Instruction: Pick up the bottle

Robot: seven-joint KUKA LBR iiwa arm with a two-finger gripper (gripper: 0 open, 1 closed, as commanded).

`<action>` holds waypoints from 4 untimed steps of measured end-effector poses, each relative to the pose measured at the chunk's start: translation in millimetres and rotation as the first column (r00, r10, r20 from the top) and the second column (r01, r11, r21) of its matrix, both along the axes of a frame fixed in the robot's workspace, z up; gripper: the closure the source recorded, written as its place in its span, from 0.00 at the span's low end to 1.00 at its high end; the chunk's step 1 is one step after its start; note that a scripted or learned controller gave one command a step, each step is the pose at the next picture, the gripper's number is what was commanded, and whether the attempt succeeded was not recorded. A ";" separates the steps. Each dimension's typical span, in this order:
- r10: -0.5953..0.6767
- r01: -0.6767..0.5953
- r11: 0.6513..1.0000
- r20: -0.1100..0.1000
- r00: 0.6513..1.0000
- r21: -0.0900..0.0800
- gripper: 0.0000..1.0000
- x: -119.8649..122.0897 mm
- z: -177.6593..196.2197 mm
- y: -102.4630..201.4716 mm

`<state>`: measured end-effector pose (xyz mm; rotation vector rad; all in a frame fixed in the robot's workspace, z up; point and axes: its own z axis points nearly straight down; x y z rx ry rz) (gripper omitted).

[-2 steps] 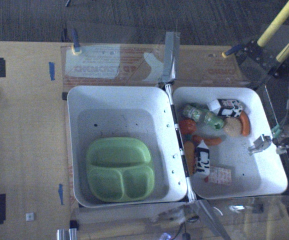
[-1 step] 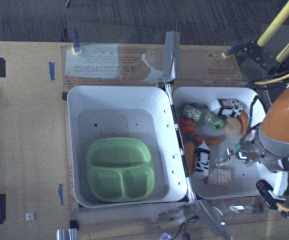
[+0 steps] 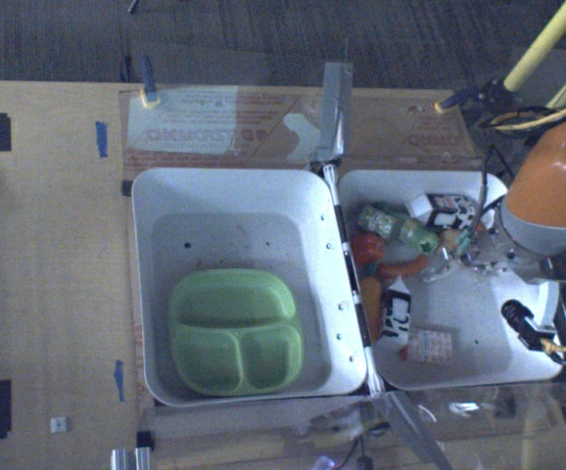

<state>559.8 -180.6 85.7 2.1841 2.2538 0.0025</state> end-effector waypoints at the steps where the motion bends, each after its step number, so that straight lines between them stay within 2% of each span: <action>1: -0.056 0.056 0.998 0.000 0.998 0.001 0.00 53.7 0.0 60.4; 2: -0.188 0.188 0.982 -0.005 0.982 0.001 0.00 74.3 -1.1 -4.8; 3: -0.260 0.260 0.966 -0.047 0.964 -0.017 0.00 95.0 -4.4 11.7; 4: -0.253 0.253 0.967 -0.044 0.966 -0.009 1.00 98.3 6.1 17.8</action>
